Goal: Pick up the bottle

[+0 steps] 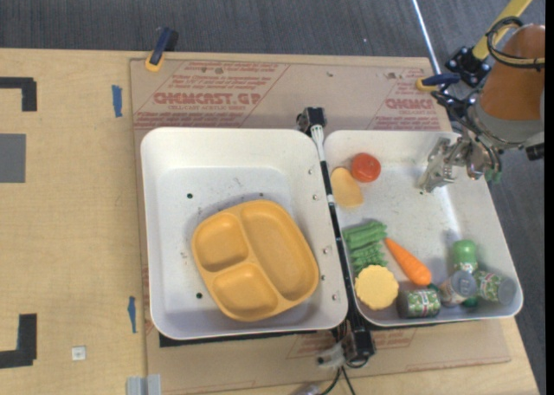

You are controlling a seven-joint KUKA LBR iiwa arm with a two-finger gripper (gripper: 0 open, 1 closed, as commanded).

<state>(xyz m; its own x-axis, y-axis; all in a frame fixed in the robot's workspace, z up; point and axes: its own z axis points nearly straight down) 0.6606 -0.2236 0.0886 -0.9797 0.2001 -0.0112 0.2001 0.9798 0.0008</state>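
Gripper (452, 166) first: we see it at the upper right of the frame, hanging over the far right part of the right bin (407, 144), below the arm's orange band (512, 73). Its metal fingers point down and to the left; we cannot tell whether they are spread or closed, and we see nothing between them.

Moving outward, we find a red tomato (365, 167) to the left of the gripper, with a pale yellow piece (346, 187) just beside it, near the bin's left wall. Lower, toward the middle of the bin, lie green beans (365, 242), with an orange carrot (407, 262) slanting to their right. Below them sits a round yellow piece (376, 287).

At the lower right corner of this bin we see a cluster, well apart from the gripper: a green can (420, 302), a green bottle (465, 255) against the right wall, and beside them a small grey piece (462, 286) and another green-labelled can (491, 286), which we cannot make out clearly.

Further left, the left bin (173, 168) holds a yellow divided tray (254, 258). Both bins rest on a cardboard sheet (216, 90) on the bench (61, 211).
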